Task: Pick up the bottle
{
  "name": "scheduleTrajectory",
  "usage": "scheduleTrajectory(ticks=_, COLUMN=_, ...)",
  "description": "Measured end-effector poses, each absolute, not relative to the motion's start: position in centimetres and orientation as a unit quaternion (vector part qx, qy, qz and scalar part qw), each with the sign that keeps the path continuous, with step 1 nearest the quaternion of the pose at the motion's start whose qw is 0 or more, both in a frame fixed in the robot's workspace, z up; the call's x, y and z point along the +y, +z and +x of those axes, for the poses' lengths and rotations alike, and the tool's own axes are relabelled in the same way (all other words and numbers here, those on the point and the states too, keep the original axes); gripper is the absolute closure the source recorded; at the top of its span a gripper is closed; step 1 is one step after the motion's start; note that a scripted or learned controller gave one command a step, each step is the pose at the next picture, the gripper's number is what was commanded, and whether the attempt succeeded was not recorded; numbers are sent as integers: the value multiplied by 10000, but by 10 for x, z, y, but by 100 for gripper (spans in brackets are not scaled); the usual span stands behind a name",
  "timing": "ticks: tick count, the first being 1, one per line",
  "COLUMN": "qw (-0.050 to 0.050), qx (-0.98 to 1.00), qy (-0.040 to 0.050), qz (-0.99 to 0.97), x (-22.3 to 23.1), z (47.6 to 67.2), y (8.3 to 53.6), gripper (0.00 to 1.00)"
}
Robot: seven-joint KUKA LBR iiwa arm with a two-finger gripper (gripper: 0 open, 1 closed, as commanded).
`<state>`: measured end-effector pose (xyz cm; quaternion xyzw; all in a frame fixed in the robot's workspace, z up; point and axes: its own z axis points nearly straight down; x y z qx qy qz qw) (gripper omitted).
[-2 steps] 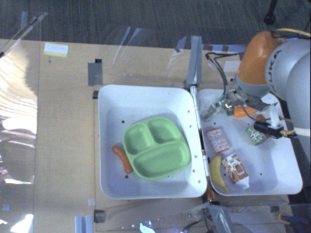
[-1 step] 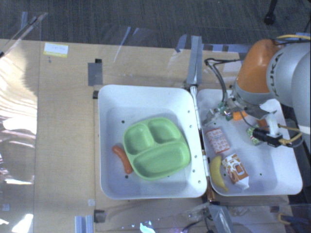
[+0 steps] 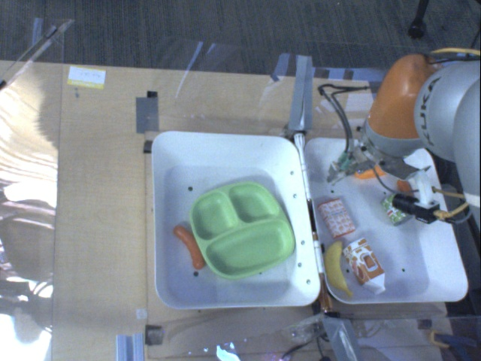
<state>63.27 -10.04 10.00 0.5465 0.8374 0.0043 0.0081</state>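
A small green bottle (image 3: 393, 209) with a patterned label lies on its side in the right bin (image 3: 443, 277), near that bin's right side and partly under the arm's wrist parts. My gripper (image 3: 343, 167) hangs low over the bin's upper left area, left of and above the bottle and apart from it. Just right of the gripper lies a small orange item (image 3: 367, 174), partly hidden by the arm. The grey arm with its orange band (image 3: 398, 100) covers the bin's upper right corner.
A pink patterned packet (image 3: 336, 218), a banana (image 3: 335, 266) and a white-and-orange carton (image 3: 364, 262) lie in the right bin's left and front parts. The left bin (image 3: 169, 201) holds a green divided plate (image 3: 242, 229) and an orange sausage-like item (image 3: 190, 247).
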Motion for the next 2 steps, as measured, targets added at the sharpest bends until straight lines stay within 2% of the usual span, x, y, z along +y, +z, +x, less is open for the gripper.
scheduleTrajectory(ticks=1, qw=79, qx=8374, qy=42, qz=5464, x=-100, z=633, y=100, gripper=0)
scheduleTrajectory(ticks=2, qw=40, qx=8366, qy=21, qz=5478, x=-99, z=625, y=87, gripper=0)
